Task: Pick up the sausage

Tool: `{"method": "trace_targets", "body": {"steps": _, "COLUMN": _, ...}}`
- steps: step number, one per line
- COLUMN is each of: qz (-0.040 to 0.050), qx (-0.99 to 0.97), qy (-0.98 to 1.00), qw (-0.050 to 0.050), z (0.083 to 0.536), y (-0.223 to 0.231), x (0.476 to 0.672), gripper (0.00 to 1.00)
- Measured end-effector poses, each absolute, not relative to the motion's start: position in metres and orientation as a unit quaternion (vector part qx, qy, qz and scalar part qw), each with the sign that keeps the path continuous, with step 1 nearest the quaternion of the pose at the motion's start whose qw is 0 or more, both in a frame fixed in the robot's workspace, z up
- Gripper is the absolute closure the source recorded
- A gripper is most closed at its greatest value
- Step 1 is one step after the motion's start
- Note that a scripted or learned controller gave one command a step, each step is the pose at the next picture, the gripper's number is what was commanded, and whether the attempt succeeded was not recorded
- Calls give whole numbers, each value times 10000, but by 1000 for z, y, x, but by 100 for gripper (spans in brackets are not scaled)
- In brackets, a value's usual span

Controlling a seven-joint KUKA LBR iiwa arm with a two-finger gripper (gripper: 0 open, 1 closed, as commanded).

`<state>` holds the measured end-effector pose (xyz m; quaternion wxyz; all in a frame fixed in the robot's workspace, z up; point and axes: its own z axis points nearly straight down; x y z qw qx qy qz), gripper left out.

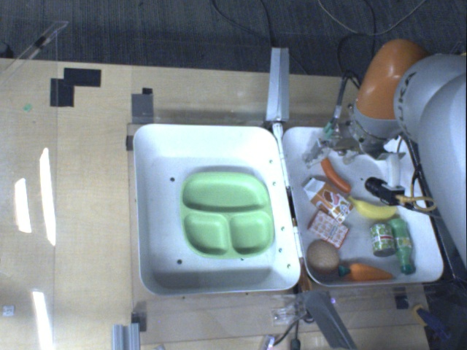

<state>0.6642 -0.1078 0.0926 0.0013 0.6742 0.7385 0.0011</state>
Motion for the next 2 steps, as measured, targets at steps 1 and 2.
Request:
{"method": "trace_targets", "body": {"steps": 1, "qz": 18, "qx": 6728, "qy": 7398, "qw": 20, "z": 101, "y": -107, "x": 666, "gripper": 100}}
{"method": "trace_targets", "body": {"steps": 2, "qz": 13, "qx": 6446, "qy": 7645, "qw": 14, "z": 184, "y": -77, "x": 671, "gripper": 100}}
